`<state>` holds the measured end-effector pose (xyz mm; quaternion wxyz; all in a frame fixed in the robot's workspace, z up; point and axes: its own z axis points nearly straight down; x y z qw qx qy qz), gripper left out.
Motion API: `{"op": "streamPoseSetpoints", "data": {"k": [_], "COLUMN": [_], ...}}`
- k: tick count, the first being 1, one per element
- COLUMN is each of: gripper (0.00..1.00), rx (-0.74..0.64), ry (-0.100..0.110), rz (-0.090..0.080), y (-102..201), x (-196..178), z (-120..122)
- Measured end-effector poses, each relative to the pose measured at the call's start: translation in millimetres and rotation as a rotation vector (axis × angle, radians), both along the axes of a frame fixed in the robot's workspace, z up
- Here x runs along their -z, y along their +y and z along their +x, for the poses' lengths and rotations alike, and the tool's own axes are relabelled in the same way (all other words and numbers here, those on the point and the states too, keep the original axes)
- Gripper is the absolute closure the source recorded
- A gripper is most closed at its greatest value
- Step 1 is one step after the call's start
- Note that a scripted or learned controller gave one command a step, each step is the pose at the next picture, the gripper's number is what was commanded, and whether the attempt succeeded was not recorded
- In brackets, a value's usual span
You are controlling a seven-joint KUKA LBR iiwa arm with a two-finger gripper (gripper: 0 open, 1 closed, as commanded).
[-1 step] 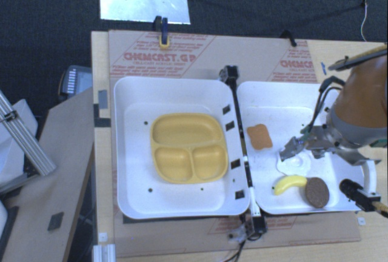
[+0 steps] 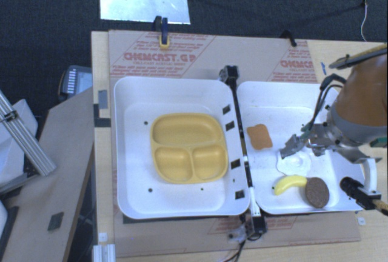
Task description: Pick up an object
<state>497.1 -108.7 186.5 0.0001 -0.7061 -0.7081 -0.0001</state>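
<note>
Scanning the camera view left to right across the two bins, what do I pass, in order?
Left bin → yellow divided tray → orange toast piece → banana → brown cookie.

Two shallow white plastic bins sit side by side: a left bin [image 2: 130,151] and a right bin [image 2: 273,100]. The left holds one yellow three-compartment plastic tray [image 2: 185,147]. The right holds four items: one orange-brown toast-shaped piece [image 2: 260,136], one white fried-egg-shaped piece [image 2: 293,164], one yellow toy banana [image 2: 289,184] and one dark brown round cookie [image 2: 316,192].
</note>
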Motion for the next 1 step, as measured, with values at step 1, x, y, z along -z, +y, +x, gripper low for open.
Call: {"op": "streamPoseSetpoints", "data": {"k": [1], "gripper": [0.0], "rx": [0.002], "ry": [0.003], "rz": [0.001], "y": [-9.5], "x": [52.1], "z": [3.9]}}
